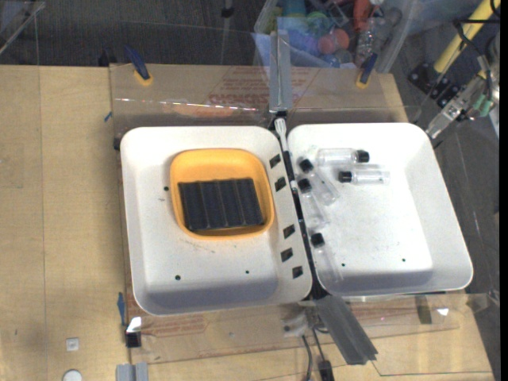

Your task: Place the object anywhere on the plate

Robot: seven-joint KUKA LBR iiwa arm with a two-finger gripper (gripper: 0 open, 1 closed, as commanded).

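An orange plate (pixel 216 162) lies in the left white bin (pixel 151 276). A black ribbed rectangular block (pixel 221 203) rests flat on the plate and covers most of its middle. Several clear vials with black caps (pixel 343 158) lie in the right bin (pixel 413 244), grouped in its upper left part and along its left wall. My gripper (pixel 458 113) hangs at the far right, outside the right bin's top right corner. It is well away from the vials and the plate, and only a small metallic part of it shows.
A row of black clips (pixel 284 205) runs along the divider between the two bins. A clear box of colourful toys (pixel 333 14) stands behind the bins. Blue clamps (pixel 140 68) sit on the back of the bench.
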